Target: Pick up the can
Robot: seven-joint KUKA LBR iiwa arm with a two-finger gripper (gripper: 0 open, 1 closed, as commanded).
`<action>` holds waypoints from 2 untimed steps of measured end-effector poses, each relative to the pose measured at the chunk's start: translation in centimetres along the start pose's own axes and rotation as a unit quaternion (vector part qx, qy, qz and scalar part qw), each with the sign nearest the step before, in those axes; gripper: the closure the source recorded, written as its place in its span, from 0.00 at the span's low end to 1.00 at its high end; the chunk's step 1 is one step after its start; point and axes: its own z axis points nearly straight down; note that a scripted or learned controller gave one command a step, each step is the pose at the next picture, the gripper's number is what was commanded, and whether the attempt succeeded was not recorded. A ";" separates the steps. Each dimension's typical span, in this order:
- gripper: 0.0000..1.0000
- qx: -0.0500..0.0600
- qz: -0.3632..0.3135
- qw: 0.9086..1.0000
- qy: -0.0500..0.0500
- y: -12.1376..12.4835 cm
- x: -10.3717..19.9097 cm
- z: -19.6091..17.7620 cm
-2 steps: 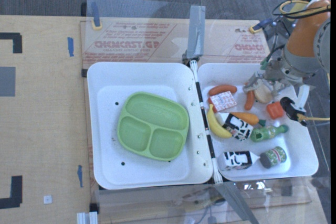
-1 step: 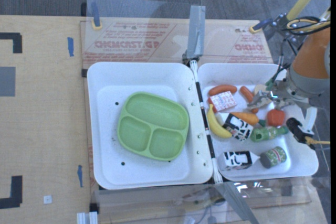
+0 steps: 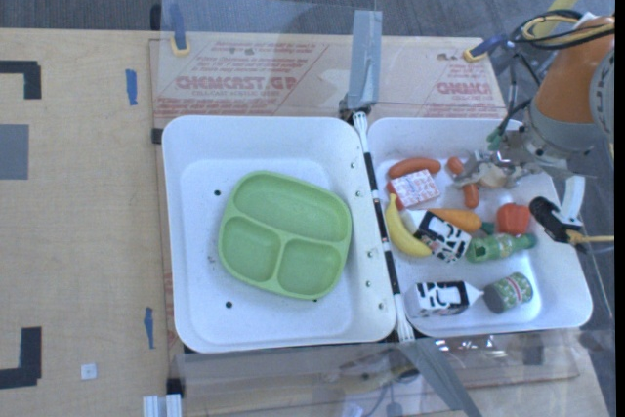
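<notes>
The left bin (image 3: 186,210) carries one green divided plate (image 3: 284,234) with three compartments, lying near its middle. One clear upright divider (image 3: 366,59) stands behind the seam between the two bins.

The right bin (image 3: 576,303) holds the clutter. Along its left wall lies one banana (image 3: 402,231). Toward the back left corner sits one red sausage (image 3: 414,167), and just in front of it one small red-and-white packet (image 3: 418,186). Two black-and-white cartons lie here: one (image 3: 442,236) near the bin's middle, touching the banana, and one (image 3: 444,298) at the front edge. One carrot (image 3: 455,219) lies just behind the middle carton. One green bottle (image 3: 498,247) lies on its side right of that carton, and one tomato (image 3: 512,217) sits just behind it. The can (image 3: 509,292), green-labelled and lying on its side, is near the front right corner, just beside the front carton.

The gripper (image 3: 490,169) hangs over the back of the right bin, well apart from the can; whether its fingers are spread or closed cannot be told. The grey arm (image 3: 576,98) with its orange band reaches in from the right.
</notes>
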 end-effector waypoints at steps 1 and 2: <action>0.00 -0.002 -0.028 1.000 0.003 -1.8 -0.5 -0.1; 0.00 0.003 -0.056 0.998 0.001 2.8 0.1 0.0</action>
